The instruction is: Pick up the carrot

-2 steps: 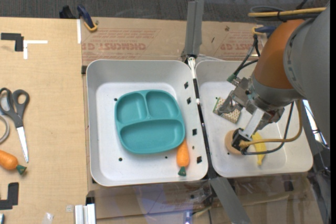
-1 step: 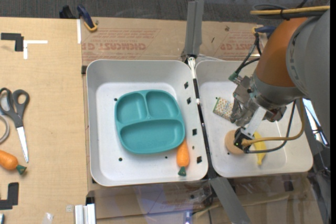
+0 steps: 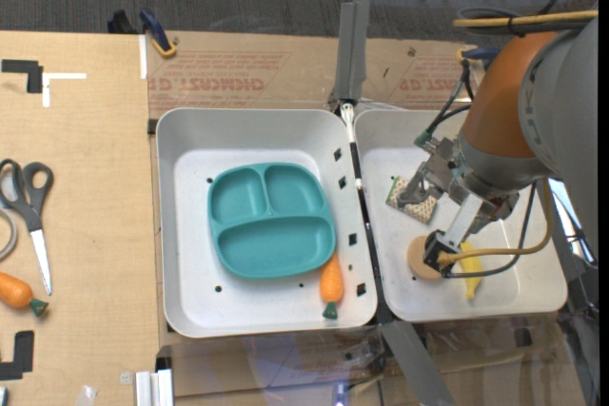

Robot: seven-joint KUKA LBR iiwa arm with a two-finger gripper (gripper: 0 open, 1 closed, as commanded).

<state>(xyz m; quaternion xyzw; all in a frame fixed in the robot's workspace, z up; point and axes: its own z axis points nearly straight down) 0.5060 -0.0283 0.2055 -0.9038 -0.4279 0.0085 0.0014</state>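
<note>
Hand point(image 3: 422, 189) over right bin point(image 3: 514, 292), carrot point(image 3: 330, 280) apart

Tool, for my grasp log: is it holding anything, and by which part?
Cannot be told; not the small orange carrot, which lies in the left white bin, apart from the tool.

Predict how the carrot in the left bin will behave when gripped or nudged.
The carrot looks smooth and stiff, likely a toy, so it may slip from a pinch. Its rounded, tapered body would probably roll in an arc. Close beside the teal plate, it could jam.
</note>
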